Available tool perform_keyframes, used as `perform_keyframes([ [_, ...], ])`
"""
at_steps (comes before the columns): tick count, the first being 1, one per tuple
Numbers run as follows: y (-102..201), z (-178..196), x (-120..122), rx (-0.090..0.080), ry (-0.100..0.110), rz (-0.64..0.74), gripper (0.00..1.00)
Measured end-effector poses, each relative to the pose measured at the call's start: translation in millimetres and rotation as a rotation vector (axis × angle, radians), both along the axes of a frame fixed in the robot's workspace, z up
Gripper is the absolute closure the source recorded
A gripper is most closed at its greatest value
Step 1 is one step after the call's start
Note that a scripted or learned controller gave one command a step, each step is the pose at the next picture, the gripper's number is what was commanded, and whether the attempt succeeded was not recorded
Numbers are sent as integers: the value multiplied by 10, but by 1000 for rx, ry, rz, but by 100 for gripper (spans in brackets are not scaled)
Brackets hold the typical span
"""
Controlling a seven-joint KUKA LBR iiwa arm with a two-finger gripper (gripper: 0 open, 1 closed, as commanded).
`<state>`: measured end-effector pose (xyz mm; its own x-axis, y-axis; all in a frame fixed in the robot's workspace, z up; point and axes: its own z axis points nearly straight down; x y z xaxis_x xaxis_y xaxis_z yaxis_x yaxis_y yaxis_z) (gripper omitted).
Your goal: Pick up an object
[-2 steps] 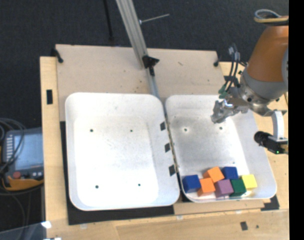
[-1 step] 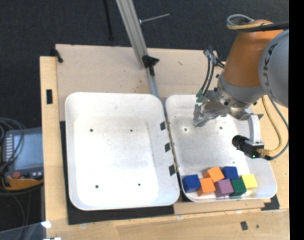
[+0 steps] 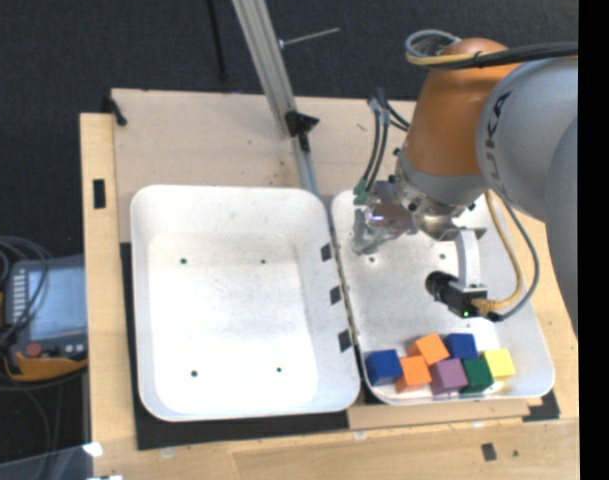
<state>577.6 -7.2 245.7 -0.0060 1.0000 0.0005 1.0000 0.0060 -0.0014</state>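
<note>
My fingers (image 3: 367,236) hang over the upper left of the right bin (image 3: 404,293), near the wall it shares with the left bin (image 3: 234,298); I cannot tell whether they are apart or together. The blocks (image 3: 442,362) sit bunched in that bin's near corner, well apart from me. They look light, stiff and smooth-sided. Packed tight, they leave little room, so I'd take the blue block (image 3: 383,365) at the cluster's edge across its flat sides.
</note>
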Motion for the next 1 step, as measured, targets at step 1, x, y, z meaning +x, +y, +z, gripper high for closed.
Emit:
perform_keyframes([
  [1,542,-32,-193,0,-1,1,100],
])
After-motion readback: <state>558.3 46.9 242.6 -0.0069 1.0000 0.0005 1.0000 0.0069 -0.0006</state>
